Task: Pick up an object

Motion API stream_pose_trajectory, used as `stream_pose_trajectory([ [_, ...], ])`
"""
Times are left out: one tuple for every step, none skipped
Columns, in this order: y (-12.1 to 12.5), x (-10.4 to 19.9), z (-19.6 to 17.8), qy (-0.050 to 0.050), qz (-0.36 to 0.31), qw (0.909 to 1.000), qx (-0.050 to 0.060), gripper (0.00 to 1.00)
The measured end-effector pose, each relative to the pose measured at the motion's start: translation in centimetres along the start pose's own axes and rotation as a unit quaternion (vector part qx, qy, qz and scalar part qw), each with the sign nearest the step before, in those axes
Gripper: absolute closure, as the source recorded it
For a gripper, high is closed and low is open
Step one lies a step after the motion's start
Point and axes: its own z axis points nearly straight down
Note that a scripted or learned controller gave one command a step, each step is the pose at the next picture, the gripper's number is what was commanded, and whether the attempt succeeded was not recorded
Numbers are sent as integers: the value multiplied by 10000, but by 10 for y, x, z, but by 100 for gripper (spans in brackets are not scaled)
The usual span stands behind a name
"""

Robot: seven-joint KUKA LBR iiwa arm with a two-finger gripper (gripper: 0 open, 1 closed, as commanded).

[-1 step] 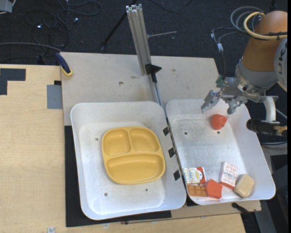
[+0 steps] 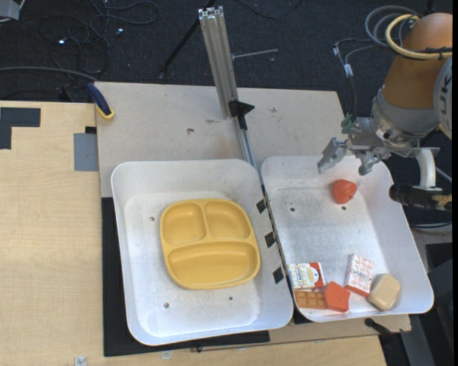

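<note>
the gripper (image 2: 349, 160) hangs over the right bin (image 2: 412, 250), fingers apart and holding nothing. a red object (image 2: 343, 191) lies just below it.

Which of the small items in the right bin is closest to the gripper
The red round item, lying alone near the bin's far end just below the gripper. The others cluster at the near edge.

Robotics laboratory. A grey-and-orange industrial arm (image 2: 416, 67) works over two white bins (image 2: 137, 204) on a plywood bench (image 2: 38, 227); an aluminium mast (image 2: 220, 59) rises behind, with loose cables (image 2: 99, 14) across dark carpet.
</note>
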Motion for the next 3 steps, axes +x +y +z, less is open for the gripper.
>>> stream_pose_trajectory([
  [-3, 6, 63, 2, -3, 10000, 22, 0],
  [-2, 13, 125, 5, -15, 10000, 24, 0],
  [0, 14, 154, 0, -8, 10000, -11, 0],
])
